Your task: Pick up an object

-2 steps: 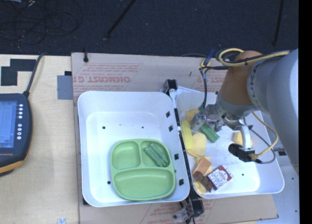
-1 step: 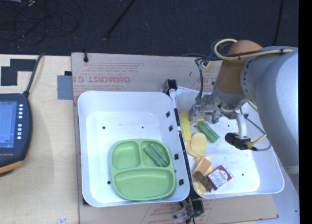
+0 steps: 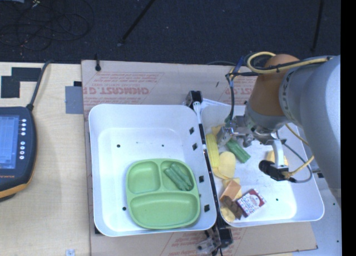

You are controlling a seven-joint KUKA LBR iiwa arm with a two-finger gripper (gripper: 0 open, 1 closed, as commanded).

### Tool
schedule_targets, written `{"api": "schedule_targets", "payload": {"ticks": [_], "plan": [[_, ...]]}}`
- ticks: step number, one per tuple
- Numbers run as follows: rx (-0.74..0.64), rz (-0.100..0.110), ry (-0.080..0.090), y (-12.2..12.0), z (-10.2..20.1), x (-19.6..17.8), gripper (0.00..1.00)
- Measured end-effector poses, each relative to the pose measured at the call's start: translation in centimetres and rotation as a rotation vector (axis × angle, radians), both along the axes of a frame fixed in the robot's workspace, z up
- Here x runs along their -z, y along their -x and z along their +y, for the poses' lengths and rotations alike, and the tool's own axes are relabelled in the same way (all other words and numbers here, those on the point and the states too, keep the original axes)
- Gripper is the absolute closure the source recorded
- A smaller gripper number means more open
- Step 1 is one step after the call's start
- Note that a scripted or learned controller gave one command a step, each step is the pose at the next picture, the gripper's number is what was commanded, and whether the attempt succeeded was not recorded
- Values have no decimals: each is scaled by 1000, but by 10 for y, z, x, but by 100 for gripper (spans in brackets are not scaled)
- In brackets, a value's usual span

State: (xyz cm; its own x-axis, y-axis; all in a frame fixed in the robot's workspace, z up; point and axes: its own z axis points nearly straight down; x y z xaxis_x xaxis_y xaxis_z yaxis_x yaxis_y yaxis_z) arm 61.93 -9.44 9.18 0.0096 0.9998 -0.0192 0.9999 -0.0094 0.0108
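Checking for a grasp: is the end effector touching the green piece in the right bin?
Cannot tell: in the camera view the end effector overlaps the green piece.

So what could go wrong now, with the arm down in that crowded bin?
The gripper sits among packed items, beside a green piece, a pale yellow round piece and a yellow strip, so it might snag two or push them apart. It is also close to the divider between the bins, which it could bump.
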Motion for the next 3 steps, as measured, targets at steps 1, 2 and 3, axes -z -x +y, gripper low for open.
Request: {"api": "schedule_targets", "payload": {"ticks": [1,2,3], "plan": [[-9,12,-10,-25,-7,3,0],[-1,5,-6,6,-4,1,0],[-3,11,1,-14,0,2,0]]}}
